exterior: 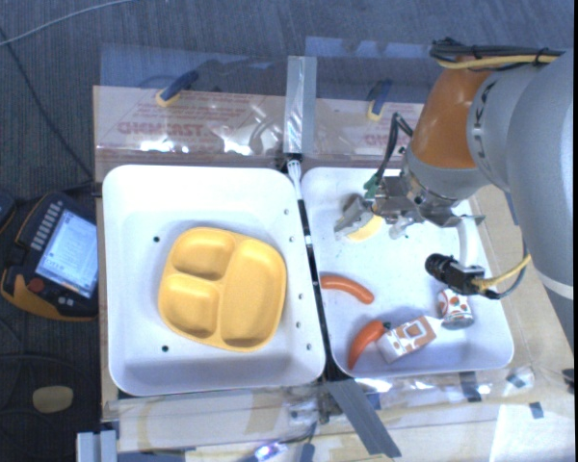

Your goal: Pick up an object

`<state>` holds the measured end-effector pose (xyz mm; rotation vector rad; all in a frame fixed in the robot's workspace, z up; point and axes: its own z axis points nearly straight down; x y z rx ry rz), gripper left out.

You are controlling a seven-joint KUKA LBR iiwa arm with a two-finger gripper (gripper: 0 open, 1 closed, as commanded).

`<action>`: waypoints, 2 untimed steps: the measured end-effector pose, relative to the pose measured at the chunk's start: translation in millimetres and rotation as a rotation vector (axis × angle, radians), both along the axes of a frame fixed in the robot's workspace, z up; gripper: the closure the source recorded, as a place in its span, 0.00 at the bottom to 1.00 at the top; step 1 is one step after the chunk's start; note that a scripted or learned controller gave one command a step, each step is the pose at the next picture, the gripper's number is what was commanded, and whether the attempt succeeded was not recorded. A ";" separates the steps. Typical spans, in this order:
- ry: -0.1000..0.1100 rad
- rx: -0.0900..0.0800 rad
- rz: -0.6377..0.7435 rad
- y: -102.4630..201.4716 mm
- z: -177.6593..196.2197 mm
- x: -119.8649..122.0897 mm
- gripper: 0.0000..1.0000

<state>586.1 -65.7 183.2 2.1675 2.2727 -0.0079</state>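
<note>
Nearest the camera, along the right bin's (501, 354) front edge: an orange carrot (365, 340) lies at a slant, with a small white-and-orange carton (407, 338) just beside it to the right. A little further back sits a small red-and-white can (455, 306), close to the carton. Left of these, toward the divider, an orange sausage (347, 288) lies alone on the bin floor, apart from the carrot.

Left bin (125, 258): one yellow tray (223, 288) with three compartments, lying flat near the middle.

Further back in the right bin: the gripper (362, 214) hangs low at the rear left part of the bin. A pale yellow piece (366, 228), possibly a banana, lies directly at the fingertips. Whether it is between the fingers or merely under them cannot be told; how far the tool is open cannot be told either. A black fitting (448, 269) with a yellow cable hangs from the wrist above the can.

Behind: grey arm (520, 114) with orange band, entering from the right. On the floor left of the bench, a handheld pendant (53, 253).
</note>
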 end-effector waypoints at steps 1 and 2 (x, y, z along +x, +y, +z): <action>-0.014 0.003 -0.033 -36.6 -92.5 -55.7 0.00; -0.022 0.000 -0.030 -38.1 -91.8 -96.4 0.00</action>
